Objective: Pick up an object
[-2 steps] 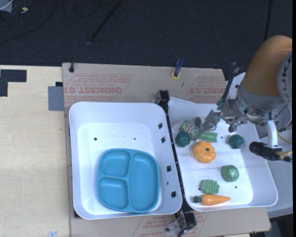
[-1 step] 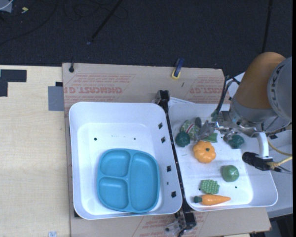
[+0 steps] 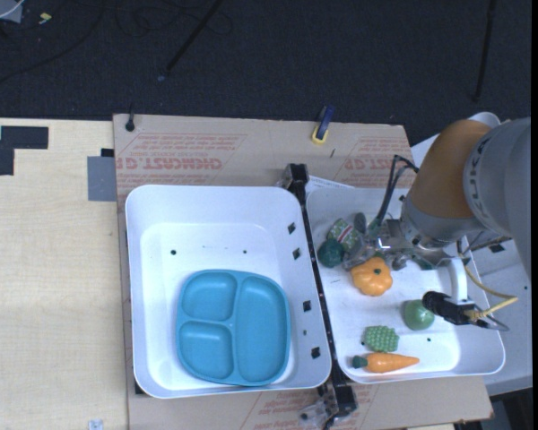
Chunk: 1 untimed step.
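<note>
Camera view: lobed orange pumpkin (image 3: 372, 277).

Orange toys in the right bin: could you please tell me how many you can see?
2. A pumpkin sits mid-bin, just below the tool. A carrot lies along the near wall of the right bin. The arm covers part of the bin, so more may be hidden.

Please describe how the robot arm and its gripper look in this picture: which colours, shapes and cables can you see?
The arm is a thick, rounded grey tube with a wide orange band above the wrist. Below the band sits a grey metal wrist block, and the gripper under it is dark and small. Thin black cables run along the wrist, and pale wires loop out on the side. No markings can be read.
</note>
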{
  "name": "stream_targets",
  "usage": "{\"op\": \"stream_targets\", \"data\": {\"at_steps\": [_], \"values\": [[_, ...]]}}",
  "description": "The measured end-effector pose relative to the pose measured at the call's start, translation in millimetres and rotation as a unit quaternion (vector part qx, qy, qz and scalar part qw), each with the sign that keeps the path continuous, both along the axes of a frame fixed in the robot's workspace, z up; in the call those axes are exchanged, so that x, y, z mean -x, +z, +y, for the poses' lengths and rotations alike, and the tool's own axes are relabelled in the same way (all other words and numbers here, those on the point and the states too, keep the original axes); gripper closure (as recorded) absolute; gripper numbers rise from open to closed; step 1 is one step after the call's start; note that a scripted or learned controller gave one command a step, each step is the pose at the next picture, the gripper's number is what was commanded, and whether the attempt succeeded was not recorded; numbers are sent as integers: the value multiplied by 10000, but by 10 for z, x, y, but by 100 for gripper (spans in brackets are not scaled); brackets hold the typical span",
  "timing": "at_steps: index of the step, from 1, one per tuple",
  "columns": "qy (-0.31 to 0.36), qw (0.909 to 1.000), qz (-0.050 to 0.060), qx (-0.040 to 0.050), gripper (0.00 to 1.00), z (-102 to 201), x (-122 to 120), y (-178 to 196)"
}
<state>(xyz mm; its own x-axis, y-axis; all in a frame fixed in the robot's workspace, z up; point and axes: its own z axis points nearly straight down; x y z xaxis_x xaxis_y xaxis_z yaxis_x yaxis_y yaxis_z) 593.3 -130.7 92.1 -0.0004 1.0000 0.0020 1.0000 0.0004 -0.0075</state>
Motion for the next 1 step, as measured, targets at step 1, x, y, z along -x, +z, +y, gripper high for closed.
{"op": "stream_targets", "data": {"at_steps": [1], "values": [[-17,10000,-15,-1,100,-12,-9,133]]}}
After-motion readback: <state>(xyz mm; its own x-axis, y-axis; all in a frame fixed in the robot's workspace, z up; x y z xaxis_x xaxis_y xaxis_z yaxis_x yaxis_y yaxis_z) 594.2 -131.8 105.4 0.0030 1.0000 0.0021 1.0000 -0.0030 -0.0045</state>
